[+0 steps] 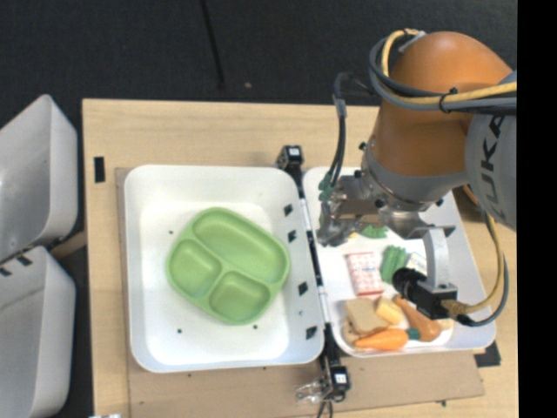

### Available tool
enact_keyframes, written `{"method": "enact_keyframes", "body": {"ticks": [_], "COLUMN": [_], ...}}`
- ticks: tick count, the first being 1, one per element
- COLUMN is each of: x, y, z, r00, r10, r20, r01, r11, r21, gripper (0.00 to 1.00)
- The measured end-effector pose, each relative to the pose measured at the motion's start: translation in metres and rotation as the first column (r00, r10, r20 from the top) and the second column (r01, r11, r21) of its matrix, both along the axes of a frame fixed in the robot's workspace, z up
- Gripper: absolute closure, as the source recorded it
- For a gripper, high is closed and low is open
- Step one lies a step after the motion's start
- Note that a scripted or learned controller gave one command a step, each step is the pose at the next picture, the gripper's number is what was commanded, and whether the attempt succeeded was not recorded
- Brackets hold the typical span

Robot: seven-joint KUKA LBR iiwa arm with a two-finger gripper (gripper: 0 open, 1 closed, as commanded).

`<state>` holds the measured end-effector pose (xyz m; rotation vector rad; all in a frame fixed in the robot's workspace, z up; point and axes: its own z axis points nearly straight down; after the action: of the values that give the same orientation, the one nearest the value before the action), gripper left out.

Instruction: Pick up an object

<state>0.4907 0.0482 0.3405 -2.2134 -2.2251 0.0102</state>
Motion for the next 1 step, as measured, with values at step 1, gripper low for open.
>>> {"method": "enact_keyframes", "body": {"ticks": [1], "x": [0.0064], "y": [0.0415], "z": [0.1527], "r00": [1.000], "r10": [0.001], "r20": [0.019], "r01": [-0.001], "r11": [1.000], "r21": [0.003], "gripper": [1.00]}}
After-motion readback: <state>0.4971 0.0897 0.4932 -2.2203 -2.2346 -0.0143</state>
